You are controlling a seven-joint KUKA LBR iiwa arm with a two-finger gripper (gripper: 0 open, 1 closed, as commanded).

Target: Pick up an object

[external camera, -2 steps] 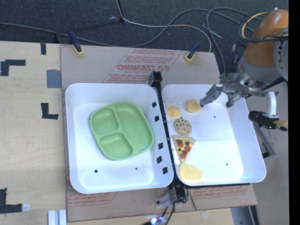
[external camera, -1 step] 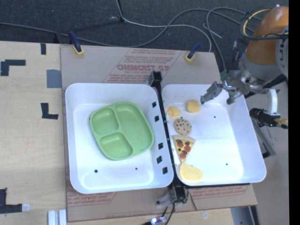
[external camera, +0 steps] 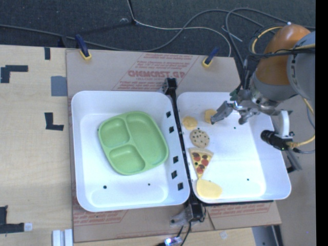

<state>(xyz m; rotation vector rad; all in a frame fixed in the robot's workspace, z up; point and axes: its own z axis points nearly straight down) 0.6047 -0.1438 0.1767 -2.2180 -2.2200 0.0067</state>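
Two white bins sit side by side on the worktop [external camera: 31, 152]. The left bin [external camera: 82, 152] holds one green divided plate [external camera: 132, 142]. The right bin [external camera: 256, 163] holds five toy foods: a cookie [external camera: 199, 137], a pizza slice [external camera: 200, 161] and three yellow pieces [external camera: 208, 189] along its left side. The hand [external camera: 231, 115] hovers released, its fingers spread, beside the upper yellow piece [external camera: 209, 115], grasping nothing.

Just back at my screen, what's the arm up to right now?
The arm's gripper hangs open over the right bin, holding nothing. Near it lies a yellow piece. Along the bin's left side sit another yellow piece, a cookie, a pizza slice and a yellow blob. The left bin holds a green tray.
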